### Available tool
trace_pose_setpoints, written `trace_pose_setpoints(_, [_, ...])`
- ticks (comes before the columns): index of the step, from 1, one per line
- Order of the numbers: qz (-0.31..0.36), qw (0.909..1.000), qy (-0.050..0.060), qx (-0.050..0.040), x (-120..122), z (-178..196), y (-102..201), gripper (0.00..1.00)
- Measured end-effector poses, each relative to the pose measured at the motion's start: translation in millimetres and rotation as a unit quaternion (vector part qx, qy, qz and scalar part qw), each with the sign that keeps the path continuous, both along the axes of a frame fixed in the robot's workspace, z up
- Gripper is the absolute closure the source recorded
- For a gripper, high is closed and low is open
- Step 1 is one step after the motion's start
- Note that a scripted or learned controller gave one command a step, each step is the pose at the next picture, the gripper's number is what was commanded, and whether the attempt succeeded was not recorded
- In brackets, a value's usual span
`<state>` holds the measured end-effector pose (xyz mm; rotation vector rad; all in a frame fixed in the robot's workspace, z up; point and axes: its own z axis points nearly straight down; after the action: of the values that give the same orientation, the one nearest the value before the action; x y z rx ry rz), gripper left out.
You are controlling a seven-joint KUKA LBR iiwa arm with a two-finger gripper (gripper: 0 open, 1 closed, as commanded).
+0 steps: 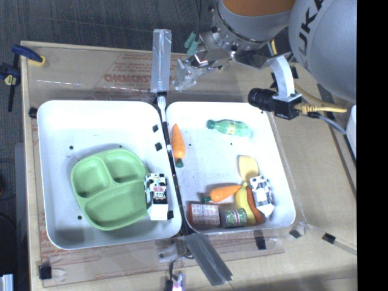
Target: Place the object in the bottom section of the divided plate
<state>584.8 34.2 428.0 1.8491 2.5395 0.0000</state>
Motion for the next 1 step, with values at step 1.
trace_pose_setpoints(1, [0.093, 0.9956, 0.001, 0.0, -24.7, -50.4, 9.4, 1.0])
